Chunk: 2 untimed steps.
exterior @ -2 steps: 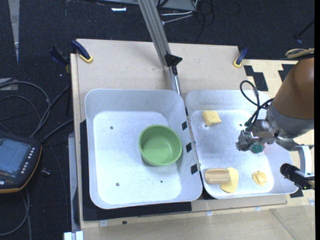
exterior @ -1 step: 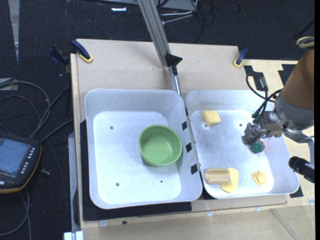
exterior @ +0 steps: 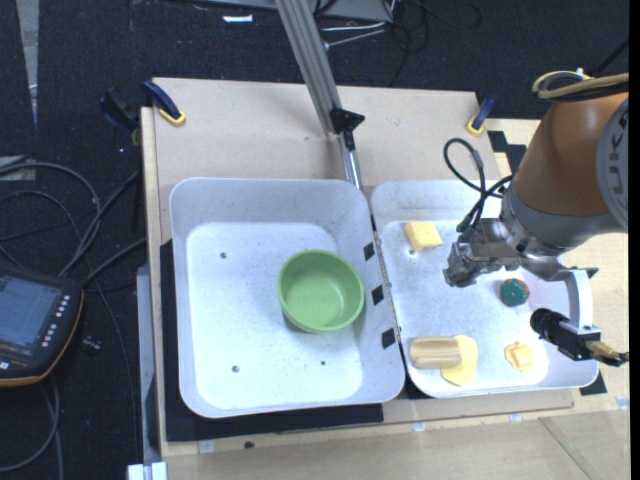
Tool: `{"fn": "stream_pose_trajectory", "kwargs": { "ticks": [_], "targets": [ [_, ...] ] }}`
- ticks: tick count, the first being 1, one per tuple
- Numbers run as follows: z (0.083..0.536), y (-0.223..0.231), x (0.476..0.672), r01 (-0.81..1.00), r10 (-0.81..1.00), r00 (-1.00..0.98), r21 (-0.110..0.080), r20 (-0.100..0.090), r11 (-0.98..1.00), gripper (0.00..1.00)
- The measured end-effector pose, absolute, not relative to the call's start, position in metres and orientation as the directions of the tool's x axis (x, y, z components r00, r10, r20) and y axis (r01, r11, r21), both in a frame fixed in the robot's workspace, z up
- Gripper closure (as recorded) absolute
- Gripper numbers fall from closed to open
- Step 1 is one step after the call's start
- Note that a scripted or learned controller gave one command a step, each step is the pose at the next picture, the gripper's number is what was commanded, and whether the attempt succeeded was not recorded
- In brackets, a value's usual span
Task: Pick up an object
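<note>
GRIPPER: gripper (exterior: 462,271) low over right bin (exterior: 440,196), opening indiscernible, nothing seen held | TARGETS: teal ball (exterior: 514,292) just beside it (nearest candidate); yellow block (exterior: 423,235) near | LEFT BIN: green bowl (exterior: 321,289)
</note>
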<state>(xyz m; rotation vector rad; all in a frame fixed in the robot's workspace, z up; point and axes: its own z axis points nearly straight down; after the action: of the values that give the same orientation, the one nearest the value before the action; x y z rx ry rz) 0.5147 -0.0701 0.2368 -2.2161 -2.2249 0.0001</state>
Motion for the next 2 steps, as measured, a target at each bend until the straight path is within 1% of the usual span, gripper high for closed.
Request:
{"fn": "stream_pose_trajectory", "kwargs": {
  "ticks": [1,2],
  "targets": [
    [0.243,-0.013,0.531,1.000,1.000,-0.005,0.000,0.001,0.005,1.00],
    [0.247,0.038,0.538,1.000,1.000,-0.004,0.000,0.001,0.004,1.00]
  ]
}}
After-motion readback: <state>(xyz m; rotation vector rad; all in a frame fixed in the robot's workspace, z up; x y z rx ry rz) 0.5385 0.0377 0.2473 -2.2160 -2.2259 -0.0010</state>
